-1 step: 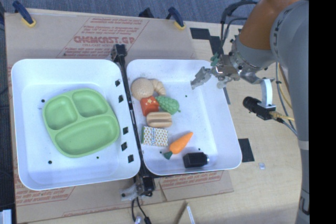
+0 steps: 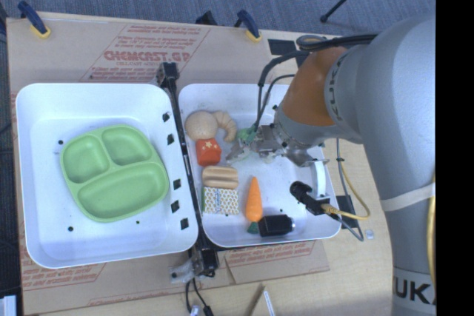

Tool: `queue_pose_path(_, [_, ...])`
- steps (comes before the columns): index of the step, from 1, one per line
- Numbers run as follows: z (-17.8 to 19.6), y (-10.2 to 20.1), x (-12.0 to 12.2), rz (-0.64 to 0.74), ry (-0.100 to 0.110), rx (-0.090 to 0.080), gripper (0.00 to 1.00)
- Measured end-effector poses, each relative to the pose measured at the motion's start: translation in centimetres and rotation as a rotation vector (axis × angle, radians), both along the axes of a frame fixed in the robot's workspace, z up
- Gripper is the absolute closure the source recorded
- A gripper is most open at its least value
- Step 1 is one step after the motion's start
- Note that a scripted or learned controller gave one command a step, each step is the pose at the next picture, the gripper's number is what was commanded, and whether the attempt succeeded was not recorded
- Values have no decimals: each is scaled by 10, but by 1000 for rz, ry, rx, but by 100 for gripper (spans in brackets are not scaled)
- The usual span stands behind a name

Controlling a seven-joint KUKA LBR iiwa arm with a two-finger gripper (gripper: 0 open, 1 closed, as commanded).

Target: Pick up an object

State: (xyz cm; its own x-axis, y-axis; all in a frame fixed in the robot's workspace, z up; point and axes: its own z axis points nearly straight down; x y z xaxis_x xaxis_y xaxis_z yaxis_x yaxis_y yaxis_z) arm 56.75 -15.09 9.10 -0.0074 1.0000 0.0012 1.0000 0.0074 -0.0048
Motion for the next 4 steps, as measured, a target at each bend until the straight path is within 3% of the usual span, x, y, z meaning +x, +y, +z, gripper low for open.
queue_pose_path(1, [0, -13, -80, -1, 1, 0, 0])
queue_pose_path(2, [10, -13, -79, 5, 2, 1, 100])
queue_pose_path(3, [12, -17, -92, 0, 0, 1, 100])
queue_pose_path(4, [114, 54, -91, 0, -3, 0, 100])
